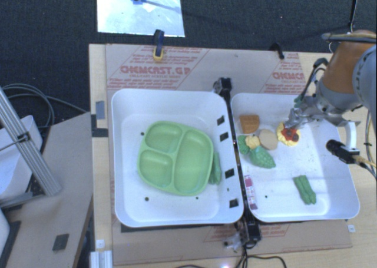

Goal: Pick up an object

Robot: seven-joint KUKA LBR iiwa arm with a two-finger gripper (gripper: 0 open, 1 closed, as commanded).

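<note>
White plastic made up both bins: the left bin (126,143) bore a pale green divided plate (175,157), and the right bin (330,193) held the small toy foods. The grey arm (347,75) with its orange band reached in from the right, and its gripper (293,124) sat low over a red-and-yellow toy piece (288,135) near the bin's far side; whether it was open or closed on that piece I could not tell, since the tip was small and blurred. To its left lay a round beige piece (268,139), a brown bread slice (250,123), a yellow piece (253,141) and a knobbly green vegetable (261,157), clustered close, with a green bean pod (305,189) well apart toward the near edge. The likely risk was a glancing grip: the low, flat red-and-yellow piece could slip out, or be nudged against the beige piece just beside it.
</note>
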